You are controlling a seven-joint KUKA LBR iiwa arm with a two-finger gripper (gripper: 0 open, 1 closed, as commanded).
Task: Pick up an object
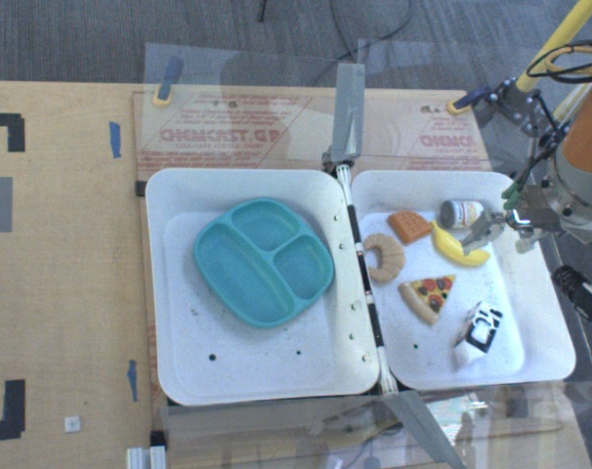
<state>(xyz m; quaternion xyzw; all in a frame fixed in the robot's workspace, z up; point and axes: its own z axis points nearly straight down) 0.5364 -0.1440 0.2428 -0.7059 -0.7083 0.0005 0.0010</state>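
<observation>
Grey hand (493, 225), fingers parted, nothing clamped between; poised over right bin (545, 360), just above yellow banana (459, 247), beside small can (460, 213).

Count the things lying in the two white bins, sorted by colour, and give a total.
Teal: 1, plate
Orange: 1, cracker
Yellow: 1, banana
Tan: 2, bagel, pizza slice
Silver: 1, can
Black-and-white: 1, carton
Total: 7

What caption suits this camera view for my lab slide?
Gripper poised over a banana in the right bin; a teal plate sits in the left bin.
</observation>
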